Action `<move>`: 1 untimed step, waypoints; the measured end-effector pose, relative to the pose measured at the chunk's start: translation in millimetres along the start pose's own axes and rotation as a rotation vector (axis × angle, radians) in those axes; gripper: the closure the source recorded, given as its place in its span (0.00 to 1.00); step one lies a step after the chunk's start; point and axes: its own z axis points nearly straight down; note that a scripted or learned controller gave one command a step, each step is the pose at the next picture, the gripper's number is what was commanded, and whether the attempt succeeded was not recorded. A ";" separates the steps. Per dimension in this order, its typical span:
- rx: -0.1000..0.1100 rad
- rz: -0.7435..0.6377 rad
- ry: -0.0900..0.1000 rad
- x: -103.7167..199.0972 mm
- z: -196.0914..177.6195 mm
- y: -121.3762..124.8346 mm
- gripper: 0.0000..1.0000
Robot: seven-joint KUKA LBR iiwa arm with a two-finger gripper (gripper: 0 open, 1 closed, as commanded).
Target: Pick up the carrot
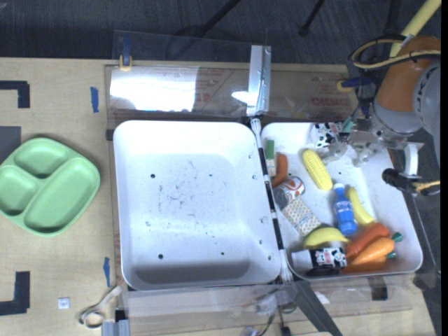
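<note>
Banana (324, 237), blue bottle (344, 212) and bin wall (411, 257) crowd the carrot (371, 246).

looking like pale, matt wood for the table (56, 89); gleaming as smooth white plastic in the left bin (189, 187); shining glossy orange on the carrot (371, 247); showing matt green plastic on the divided tray (45, 185).

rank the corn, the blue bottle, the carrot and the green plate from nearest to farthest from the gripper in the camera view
1. corn, just left of the gripper, top of the right bin
2. blue bottle, mid bin
3. carrot, near bottom right corner
4. green plate, far left on the bench
</note>
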 end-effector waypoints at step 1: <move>-0.012 -0.002 -0.008 -0.4 -11.7 2.1 1.00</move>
